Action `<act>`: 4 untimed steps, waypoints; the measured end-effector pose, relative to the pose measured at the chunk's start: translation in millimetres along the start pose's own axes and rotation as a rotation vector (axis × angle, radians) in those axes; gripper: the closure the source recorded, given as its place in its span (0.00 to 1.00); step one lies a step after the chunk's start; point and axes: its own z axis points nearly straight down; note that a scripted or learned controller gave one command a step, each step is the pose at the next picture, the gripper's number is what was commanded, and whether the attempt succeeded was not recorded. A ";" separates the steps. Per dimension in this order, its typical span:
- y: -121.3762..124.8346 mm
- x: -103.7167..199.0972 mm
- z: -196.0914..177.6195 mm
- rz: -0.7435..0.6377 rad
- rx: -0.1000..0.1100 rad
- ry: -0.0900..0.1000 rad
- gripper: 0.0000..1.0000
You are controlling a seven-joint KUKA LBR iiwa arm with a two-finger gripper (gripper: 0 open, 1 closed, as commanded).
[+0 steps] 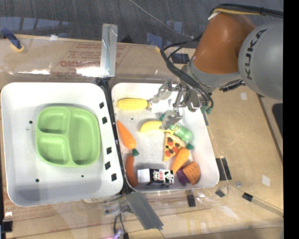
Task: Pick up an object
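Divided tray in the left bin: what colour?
Light green tray, plain, no pattern; it shows clearly in the camera view, lying in the white left bin.

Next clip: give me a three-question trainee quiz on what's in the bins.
1. True or false: the green divided tray lies in the left bin.
2. Which lies nearest the gripper? A) corn cob B) black-and-white carton C) waffle piece
3. Fill in: the pizza slice lies in the ___ bin.

Key: 1 true; 2 A; 3 right.
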 end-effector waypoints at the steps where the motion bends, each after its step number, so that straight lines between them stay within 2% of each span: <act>1: 20.1 -3.6 134.1 -0.342 -0.004 0.003 0.00; 2: 22.0 -4.9 125.8 -0.349 -0.004 0.004 1.00; 3: 95.3 -62.4 30.2 -0.222 0.000 -0.013 1.00; 4: 60.5 -60.2 -6.5 -0.454 0.002 -0.006 1.00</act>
